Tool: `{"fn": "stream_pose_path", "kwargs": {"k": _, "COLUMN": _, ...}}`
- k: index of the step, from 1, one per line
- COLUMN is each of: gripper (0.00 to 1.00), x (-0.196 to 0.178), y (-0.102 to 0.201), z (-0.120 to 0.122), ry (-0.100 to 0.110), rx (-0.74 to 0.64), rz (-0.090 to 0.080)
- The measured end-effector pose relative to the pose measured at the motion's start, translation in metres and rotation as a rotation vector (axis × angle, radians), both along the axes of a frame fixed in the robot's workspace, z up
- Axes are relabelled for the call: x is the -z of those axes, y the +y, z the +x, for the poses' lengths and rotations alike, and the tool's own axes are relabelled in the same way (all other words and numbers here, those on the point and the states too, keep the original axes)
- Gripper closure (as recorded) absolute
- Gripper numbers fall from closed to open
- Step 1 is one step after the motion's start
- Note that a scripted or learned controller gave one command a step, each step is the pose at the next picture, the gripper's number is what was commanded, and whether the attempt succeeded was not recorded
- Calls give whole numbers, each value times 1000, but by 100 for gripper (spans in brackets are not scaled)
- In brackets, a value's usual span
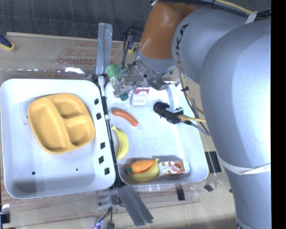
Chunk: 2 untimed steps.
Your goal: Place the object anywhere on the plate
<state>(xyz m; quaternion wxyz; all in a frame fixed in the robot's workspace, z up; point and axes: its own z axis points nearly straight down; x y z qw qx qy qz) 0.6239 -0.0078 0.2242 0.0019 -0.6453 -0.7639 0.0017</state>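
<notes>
Grey arm [229, 80] reaches leftward, end effector [128, 82] lowered.

One camera sits high above the bench [47, 49] and looks down at a slant; it takes in both white bins side by side, the left bin [9, 142] and the right bin [188, 142]; the far edge of the bench is at the top of the picture and the near edge is at the bottom; the big grey arm [229, 80] comes in from the right and is much closer to the camera, so it looks huge and hides the right side of the bench.
</notes>
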Motion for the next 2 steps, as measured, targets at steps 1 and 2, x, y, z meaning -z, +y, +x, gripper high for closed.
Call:
{"fn": "stream_pose_path", "kwargs": {"k": 1, "gripper": 100, "x": 33, "y": 106, "z": 3, "ry": 1, "rx": -96, "rz": 0}}
{"fn": "stream_pose_path", "kwargs": {"k": 2, "gripper": 0, "x": 33, "y": 106, "z": 3, "ry": 0, "rx": -96, "rz": 0}}
